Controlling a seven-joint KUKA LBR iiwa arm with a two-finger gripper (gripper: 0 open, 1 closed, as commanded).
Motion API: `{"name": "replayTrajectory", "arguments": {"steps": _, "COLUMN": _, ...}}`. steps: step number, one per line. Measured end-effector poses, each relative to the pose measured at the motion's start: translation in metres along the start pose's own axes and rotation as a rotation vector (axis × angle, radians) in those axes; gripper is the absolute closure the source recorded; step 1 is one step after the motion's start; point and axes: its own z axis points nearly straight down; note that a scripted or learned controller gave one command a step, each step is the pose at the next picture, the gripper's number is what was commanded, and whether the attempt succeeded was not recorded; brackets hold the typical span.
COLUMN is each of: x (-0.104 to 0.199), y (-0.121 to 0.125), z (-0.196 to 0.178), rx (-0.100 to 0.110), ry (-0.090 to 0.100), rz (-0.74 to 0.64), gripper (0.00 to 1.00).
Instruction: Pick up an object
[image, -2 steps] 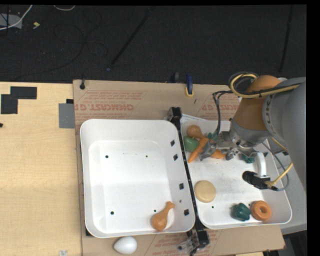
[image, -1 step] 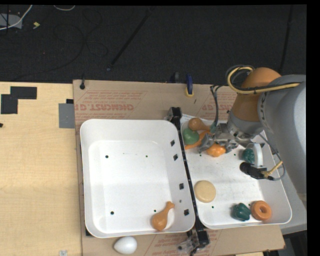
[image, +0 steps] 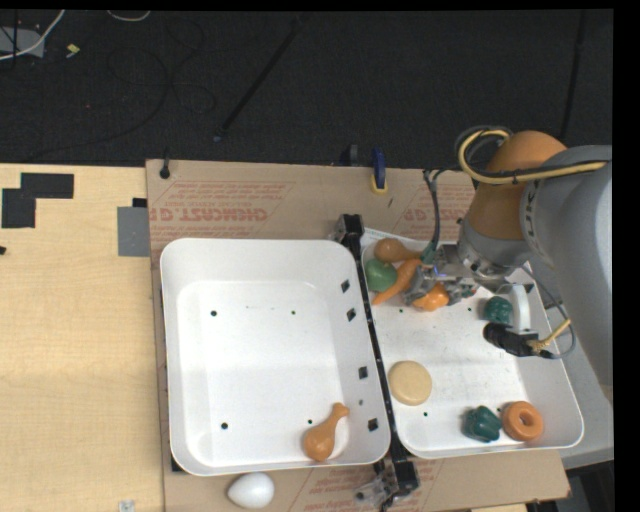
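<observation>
We see the grey arm (image: 560, 215), smooth and rounded with its glossy orange band, reaching in from the right so that its hand (image: 447, 278) sits low over the far left part of the right bin (image: 560, 440), a shallow tray of smooth white plastic with rounded corners. The hand is a dark, cluttered metal shape, and we cannot tell how its grip stands or whether it has hold of anything. Just beside it lies a small orange piece (image: 432, 298), and close by are a long orange carrot-like toy (image: 400, 277), a rounded green toy (image: 379, 275) and an orange-brown lump (image: 390, 249), bunched in that corner. Nearer us in the same bin rest a flat tan disc (image: 410, 383), a knobbly dark green piece (image: 482, 424) touching an orange ring like a doughnut (image: 522, 421), and another teal piece (image: 497, 309) at the right wall. The left bin (image: 185, 330) holds an orange pear-shaped toy (image: 325, 433). A white egg (image: 250, 490) lies outside on the brown cardboard (image: 250, 205) covering the pale wood tabletop (image: 70, 350).
</observation>
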Motion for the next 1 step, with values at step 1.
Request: {"name": "replayTrajectory", "arguments": {"steps": 1, "x": 0.0699, "y": 0.0026, "z": -0.0972, "rx": -0.013, "ry": 0.002, "rz": -0.003, "gripper": 1.00}}
